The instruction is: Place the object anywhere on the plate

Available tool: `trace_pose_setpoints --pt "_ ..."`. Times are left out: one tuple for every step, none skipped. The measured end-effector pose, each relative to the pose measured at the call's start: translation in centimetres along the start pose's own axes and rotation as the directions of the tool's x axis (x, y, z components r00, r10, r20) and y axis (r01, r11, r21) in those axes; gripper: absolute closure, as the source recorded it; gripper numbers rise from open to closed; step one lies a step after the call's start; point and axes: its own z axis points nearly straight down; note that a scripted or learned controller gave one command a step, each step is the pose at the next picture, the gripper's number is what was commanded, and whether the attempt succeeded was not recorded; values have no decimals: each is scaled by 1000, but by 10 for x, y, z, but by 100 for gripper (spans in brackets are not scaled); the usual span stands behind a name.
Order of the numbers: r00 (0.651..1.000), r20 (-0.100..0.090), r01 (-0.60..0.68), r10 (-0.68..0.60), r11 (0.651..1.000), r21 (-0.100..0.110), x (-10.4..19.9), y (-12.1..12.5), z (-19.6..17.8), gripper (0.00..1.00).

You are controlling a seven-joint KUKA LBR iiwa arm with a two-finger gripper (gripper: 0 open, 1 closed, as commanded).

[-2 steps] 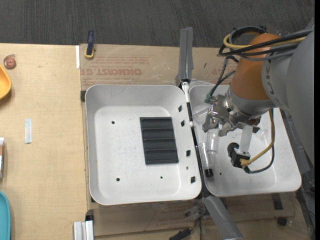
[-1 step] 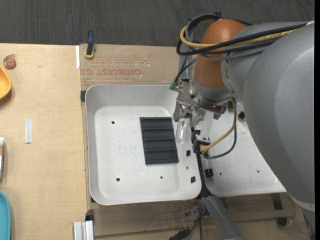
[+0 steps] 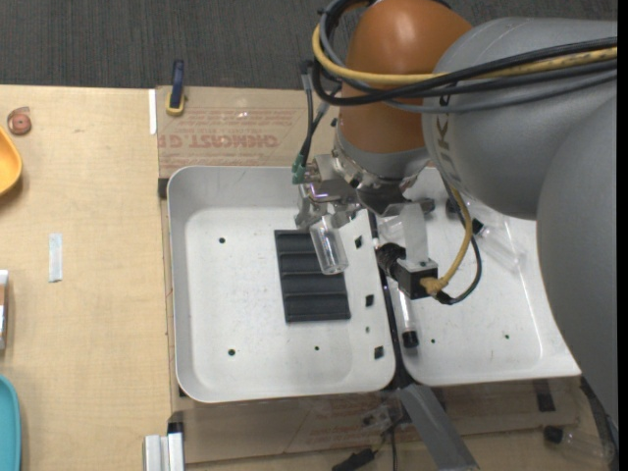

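Note:
A black ribbed plate (image 3: 312, 281) lies flat in the middle of the left white bin (image 3: 211, 302). My gripper (image 3: 328, 247) hangs under the orange and grey arm, right over the plate's upper right corner. Its lower end looks like a pale, see-through stub that overlaps the plate's edge. I cannot make out a separate object at the gripper or on the plate. The arm's bulk hides the top of both bins.
The right white bin (image 3: 491, 332) is partly covered by the arm. A faint clear item (image 3: 498, 247) lies near its upper part. The arm's cable and yellow-black plug (image 3: 430, 287) hang over the rim between the bins. A wooden bench (image 3: 78, 263) lies to the left.

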Motion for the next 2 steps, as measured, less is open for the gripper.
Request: trace_pose_setpoints --pt "974 -1 225 -225 974 2 17 37 53 100" --pt "993 0 120 -120 993 -1 26 50 -30 100"
